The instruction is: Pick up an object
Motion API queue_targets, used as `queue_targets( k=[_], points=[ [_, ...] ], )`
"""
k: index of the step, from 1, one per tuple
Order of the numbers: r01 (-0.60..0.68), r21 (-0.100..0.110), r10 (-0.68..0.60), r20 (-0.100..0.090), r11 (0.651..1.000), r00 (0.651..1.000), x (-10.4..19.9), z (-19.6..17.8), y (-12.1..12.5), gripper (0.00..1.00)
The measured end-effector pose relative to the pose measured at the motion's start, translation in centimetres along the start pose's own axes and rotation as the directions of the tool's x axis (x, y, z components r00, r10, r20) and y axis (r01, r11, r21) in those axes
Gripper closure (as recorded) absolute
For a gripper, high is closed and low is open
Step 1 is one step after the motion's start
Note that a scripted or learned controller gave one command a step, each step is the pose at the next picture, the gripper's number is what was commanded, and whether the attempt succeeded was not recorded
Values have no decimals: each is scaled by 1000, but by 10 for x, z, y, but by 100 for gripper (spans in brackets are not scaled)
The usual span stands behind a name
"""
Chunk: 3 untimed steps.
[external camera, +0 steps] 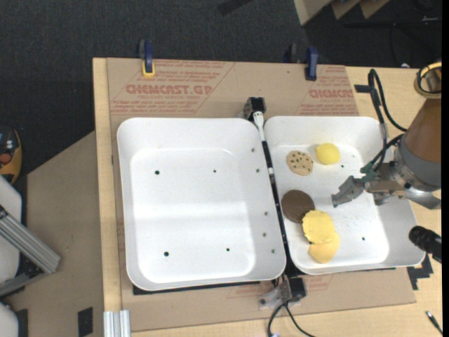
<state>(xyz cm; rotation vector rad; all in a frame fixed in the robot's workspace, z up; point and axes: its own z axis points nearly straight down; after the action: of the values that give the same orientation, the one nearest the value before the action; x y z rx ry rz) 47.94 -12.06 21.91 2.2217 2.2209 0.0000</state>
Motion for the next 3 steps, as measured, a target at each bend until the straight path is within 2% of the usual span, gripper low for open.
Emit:
queue_targets(
  k=[1,2,3],
  points=[
    [0,-2,0,-2,1000,1000,-12,139,69,0],
    [1,-6,-1,3,1000,1000,-51,133,127,0],
    [3,-7,-3,3,1000,1000,-65,133,183,0]
  ],
)
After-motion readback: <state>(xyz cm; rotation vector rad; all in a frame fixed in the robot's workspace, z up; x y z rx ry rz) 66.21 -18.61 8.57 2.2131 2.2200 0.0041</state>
